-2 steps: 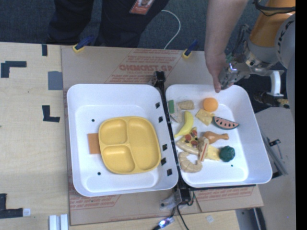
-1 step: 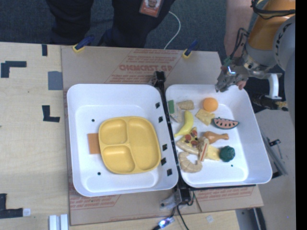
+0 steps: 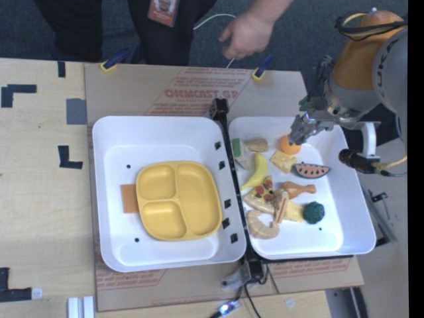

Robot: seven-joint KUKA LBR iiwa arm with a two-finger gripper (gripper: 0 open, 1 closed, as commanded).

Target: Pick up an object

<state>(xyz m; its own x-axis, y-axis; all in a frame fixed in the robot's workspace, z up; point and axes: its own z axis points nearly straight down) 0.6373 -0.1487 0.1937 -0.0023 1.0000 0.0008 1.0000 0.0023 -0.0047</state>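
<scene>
Fingers (image 3: 296, 136) low over the orange toy (image 3: 289, 144), partly covering it, their state impossible to tell

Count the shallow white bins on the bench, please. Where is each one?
2. The left shallow white plastic bin holds a yellow divided plastic tray. The right shallow white plastic bin holds small toy food pieces. Nothing seems to hide a third.
</scene>
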